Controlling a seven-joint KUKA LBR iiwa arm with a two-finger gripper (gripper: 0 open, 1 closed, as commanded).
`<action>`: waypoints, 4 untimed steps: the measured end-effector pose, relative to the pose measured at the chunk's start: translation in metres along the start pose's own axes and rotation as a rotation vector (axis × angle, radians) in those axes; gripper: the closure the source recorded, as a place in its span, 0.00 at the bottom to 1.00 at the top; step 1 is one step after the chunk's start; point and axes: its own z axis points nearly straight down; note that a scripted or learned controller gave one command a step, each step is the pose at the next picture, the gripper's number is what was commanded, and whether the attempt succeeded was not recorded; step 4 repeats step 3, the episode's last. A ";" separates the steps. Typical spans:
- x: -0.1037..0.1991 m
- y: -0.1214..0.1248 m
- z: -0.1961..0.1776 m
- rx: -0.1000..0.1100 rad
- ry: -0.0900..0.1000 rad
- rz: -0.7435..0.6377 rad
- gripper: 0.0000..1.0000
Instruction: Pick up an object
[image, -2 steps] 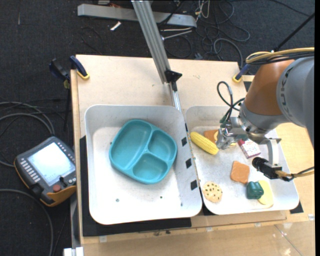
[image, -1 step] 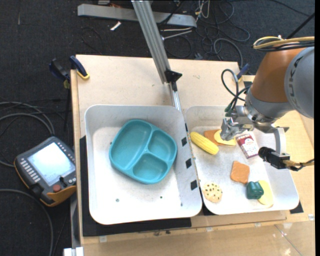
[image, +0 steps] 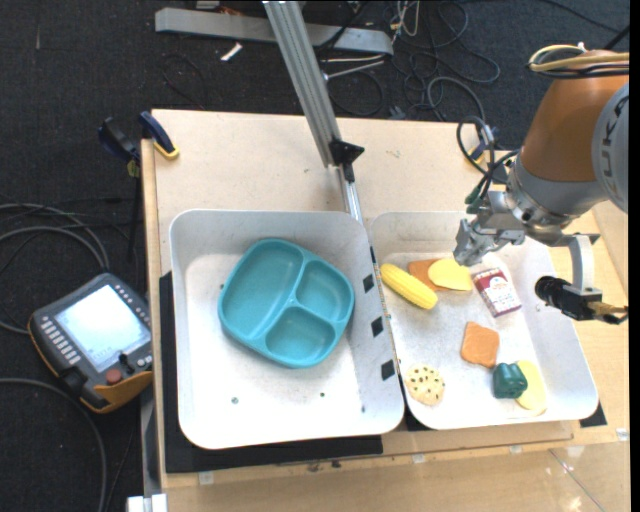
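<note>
Gripper (image: 470, 247) is low in the right bin (image: 572, 345), fingers pointing down toward the bin's upper part. Whether the jaws are apart or together cannot be told at this angle; nothing is visibly between them.

Just under and slightly left of the jaws: yellow wedge (image: 451, 277) overlapping an orange piece (image: 421, 270). Further left: banana (image: 407, 286). Just right and below: red-white carton (image: 497, 291). Well below: orange slab (image: 480, 344), green block (image: 509, 379) touching a yellow piece (image: 532, 391), cookie (image: 425, 384).

Far left of the jaws, the left bin (image: 200, 400) holds a teal plate (image: 287, 301).
</note>
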 end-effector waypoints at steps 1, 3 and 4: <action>0.048 -0.014 -0.008 0.007 0.003 -0.005 1.00; 0.166 -0.027 -0.009 0.008 0.004 -0.006 1.00; 0.166 -0.027 -0.009 0.008 0.004 -0.006 1.00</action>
